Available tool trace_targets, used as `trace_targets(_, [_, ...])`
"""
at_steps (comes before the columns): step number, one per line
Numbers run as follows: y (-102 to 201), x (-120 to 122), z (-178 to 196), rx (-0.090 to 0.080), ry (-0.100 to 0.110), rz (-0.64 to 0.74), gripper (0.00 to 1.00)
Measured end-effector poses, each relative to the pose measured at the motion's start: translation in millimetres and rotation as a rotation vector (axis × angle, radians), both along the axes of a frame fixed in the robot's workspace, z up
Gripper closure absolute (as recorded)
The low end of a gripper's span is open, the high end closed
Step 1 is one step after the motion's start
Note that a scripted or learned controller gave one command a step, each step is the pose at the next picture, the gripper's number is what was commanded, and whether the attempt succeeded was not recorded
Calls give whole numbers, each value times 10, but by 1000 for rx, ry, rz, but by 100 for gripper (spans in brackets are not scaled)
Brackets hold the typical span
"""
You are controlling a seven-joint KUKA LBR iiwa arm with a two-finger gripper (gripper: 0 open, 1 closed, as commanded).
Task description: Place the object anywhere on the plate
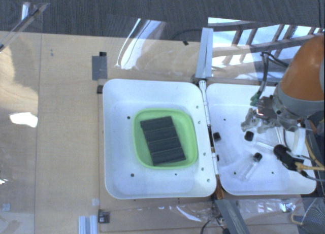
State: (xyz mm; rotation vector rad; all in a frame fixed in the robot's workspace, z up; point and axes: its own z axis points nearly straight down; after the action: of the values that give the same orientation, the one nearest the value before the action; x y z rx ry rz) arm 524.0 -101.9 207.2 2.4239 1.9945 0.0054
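Observation:
A dark grey ribbed block (162, 140) lies flat in the middle of the square green plate (190, 126), which sits in the left bin (117, 126). My gripper (253, 146) hangs over the right bin (228, 101), well to the right of the plate and apart from the block. Its two pale fingers with black tips (249, 136) stand spread, with nothing between them.
The grey arm with its orange band (304, 75) fills the right bin's right side, with cables (287, 158) trailing below it. A small black piece (216, 136) sits near the divider between the bins. A metal post (204, 53) stands behind the bins.

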Motion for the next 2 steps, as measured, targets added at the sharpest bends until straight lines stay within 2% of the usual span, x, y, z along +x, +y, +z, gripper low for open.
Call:
trace_targets(1, [651,42,-221,-1,0,340,100])
trace_targets(2, [1236,382,-216,-2,-3,479,100])
